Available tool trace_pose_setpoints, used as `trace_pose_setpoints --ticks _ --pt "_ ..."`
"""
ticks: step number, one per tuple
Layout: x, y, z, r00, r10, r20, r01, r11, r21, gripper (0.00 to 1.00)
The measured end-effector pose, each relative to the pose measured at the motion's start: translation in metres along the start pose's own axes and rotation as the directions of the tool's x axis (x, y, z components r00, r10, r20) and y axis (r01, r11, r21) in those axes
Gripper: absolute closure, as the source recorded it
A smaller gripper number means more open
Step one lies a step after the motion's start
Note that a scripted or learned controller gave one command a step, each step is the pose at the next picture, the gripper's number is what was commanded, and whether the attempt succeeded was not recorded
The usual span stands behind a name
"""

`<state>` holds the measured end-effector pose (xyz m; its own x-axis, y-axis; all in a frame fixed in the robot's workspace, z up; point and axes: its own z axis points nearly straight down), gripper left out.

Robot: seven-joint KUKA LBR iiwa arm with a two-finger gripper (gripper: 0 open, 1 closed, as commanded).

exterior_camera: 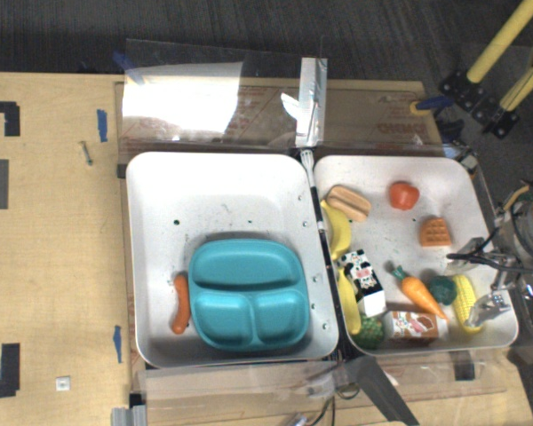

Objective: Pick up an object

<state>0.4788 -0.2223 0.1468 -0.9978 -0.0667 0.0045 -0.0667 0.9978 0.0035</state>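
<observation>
I can't tell how my jaws stand at the right bin's (pixel 386 169) edge; nothing looks lifted yet, corn (pixel 465 298) and carrot (pixel 421 294) lying nearest.

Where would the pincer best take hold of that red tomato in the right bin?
Probably from straight above, closing across the tomato's round middle. It sits alone on bare floor of the right bin, apart from the hot dog and the waffle, so fingers have room on either side.
</observation>
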Motion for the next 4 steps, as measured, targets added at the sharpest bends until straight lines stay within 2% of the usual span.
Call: trace_pose_setpoints --ticks 1,2,3,4 --pt "-0.021 0.018 0.058 0.973 -0.231 0.01 0.231 0.973 0.009 0.0" --pt "-0.023 0.083 0.057 0.917 -0.398 0.015 0.397 0.918 0.014 0.0" --pt "-0.093 0.1 0.057 0.976 -0.216 0.019 0.216 0.976 0.01 0.0" --pt "-0.02 0.037 0.057 0.97 -0.244 0.012 0.244 0.97 0.013 0.0"
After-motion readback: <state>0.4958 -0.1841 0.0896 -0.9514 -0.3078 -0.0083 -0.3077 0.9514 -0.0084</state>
